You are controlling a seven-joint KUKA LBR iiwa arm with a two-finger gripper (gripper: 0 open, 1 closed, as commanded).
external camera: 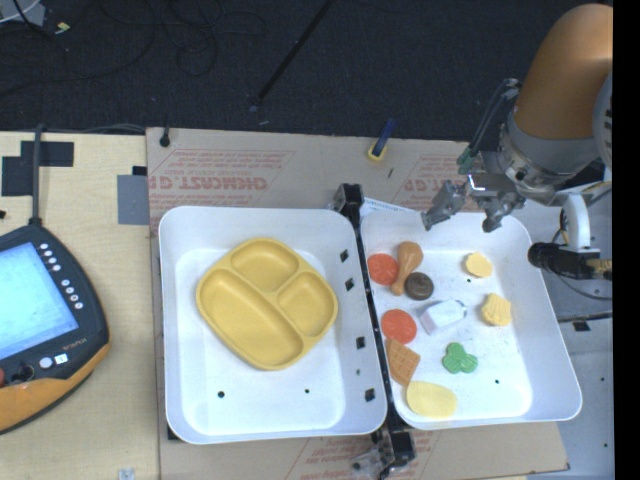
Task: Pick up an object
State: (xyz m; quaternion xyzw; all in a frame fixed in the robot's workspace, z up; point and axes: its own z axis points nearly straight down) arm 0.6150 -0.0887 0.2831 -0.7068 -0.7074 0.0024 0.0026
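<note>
Camera view: metal gripper point(466, 211), fingers spread and empty, above glossy white bin point(548, 308) of toy foods.

Dark carpet floor point(300, 48) with cables; cardboard-covered bench point(260, 173); teach pendant point(40, 318) at left.

My two-finger gripper point(466, 211) hangs with its fingers spread apart over the far rim of the right-hand shallow white bin point(548, 318), nothing between them. Below it in that bin lie a tan cone-shaped toy point(408, 261), a dark brown ring-shaped piece point(419, 286) and a small green clover-shaped piece point(459, 358). Left of that bin, a yellow divided plastic plate point(266, 301) sits in the other white bin point(190, 258).
</note>
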